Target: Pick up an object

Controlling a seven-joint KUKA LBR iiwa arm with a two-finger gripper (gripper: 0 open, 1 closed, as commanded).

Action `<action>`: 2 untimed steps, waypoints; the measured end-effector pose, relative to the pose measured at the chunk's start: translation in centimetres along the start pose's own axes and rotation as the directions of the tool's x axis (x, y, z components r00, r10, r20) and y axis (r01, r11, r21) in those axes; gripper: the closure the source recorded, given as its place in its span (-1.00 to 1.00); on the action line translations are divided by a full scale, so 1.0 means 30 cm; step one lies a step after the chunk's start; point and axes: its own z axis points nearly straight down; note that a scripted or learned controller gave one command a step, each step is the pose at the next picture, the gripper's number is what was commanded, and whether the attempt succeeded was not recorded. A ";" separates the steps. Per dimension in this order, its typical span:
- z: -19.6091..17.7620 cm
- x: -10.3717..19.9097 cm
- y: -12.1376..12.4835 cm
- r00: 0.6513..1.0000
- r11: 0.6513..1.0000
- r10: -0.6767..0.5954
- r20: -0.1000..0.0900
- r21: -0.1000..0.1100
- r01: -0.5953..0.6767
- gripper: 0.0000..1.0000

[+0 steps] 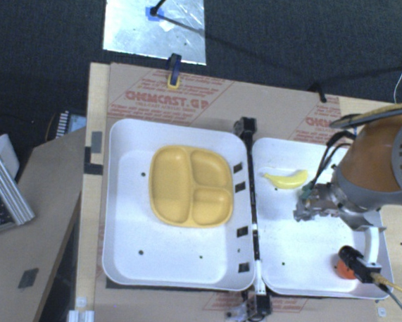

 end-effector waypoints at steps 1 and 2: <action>-0.163 -0.022 0.030 1.000 1.000 -0.005 0.001 -0.003 0.005 1.00; -0.260 -0.022 0.035 1.000 1.000 -0.005 0.000 -0.001 0.005 1.00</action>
